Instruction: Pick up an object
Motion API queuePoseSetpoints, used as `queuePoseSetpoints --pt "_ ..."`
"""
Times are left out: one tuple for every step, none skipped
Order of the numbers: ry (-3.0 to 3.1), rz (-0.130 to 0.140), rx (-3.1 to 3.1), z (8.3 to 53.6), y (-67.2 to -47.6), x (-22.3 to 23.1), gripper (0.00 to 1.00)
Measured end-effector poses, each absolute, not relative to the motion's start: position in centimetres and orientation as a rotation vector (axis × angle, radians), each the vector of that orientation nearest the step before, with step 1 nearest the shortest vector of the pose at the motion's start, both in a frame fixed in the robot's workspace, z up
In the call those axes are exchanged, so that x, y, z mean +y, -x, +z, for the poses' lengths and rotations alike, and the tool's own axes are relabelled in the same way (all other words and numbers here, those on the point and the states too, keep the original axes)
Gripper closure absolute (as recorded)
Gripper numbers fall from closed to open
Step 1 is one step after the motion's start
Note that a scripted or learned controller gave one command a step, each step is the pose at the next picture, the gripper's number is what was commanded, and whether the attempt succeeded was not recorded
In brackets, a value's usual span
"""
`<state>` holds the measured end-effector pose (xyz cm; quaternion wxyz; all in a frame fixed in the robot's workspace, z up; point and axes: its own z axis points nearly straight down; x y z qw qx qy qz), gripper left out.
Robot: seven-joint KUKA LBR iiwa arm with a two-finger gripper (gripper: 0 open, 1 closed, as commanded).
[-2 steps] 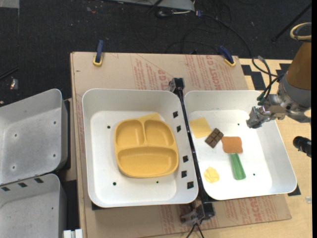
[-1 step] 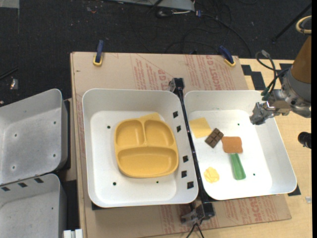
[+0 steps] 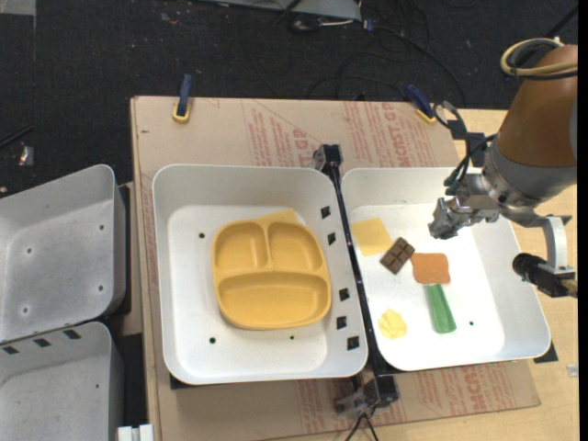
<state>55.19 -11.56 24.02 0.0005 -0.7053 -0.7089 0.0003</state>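
The right bin (image 3: 514, 333) holds a pale yellow square slice (image 3: 372, 236), a brown chocolate-like block (image 3: 397, 255), an orange-brown square piece (image 3: 430, 267), a green stick (image 3: 442, 309) and a small yellow lump (image 3: 392, 323). My gripper (image 3: 447, 219) hangs over the upper right part of this bin, just up and right of the orange-brown piece. Nothing shows between its tips.
A yellow divided tray (image 3: 272, 275) lies in the left bin (image 3: 184, 338). A black divider with clips (image 3: 344, 246) runs between the two bins. Blue clamps (image 3: 183, 96) hold the cardboard board at its far edge. Grey panels (image 3: 55, 246) lie off the bench at left.
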Motion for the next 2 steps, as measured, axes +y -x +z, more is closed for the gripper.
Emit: queuePoseSetpoints --pt "2.215 0.0 -2.227 24.7 -54.9 -5.9 1.0" --pt "2.211 -0.001 -2.229 25.2 -54.2 -0.8 1.0"
